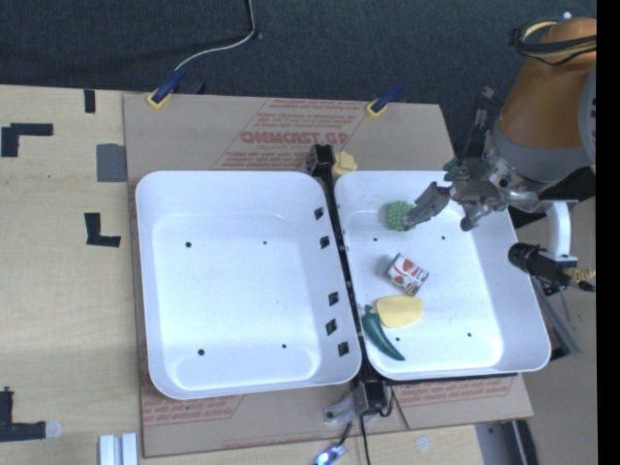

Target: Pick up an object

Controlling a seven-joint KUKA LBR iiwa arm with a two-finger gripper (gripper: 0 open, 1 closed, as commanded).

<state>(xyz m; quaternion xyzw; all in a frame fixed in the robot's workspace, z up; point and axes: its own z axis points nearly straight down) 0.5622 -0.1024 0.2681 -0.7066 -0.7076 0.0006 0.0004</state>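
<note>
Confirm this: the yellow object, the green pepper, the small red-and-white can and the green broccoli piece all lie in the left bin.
Wrong bin. The camera view shows the yellow object, green pepper, red-and-white can and broccoli piece all lying in the right bin, not the left bin.

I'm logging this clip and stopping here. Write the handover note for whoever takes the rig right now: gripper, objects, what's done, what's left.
Gripper: fingers spread open over the far part of the right bin, one finger tip right beside the green bumpy object. Nothing is between the fingers.
Objects, all in the right bin: the green bumpy object near the far edge; the small red and white can mid-bin; the yellow object and dark green pepper close together near the divider.
Left bin: no objects seen in it.
Done: arm positioned near the green object.
Left: close on an object and lift it.
</note>
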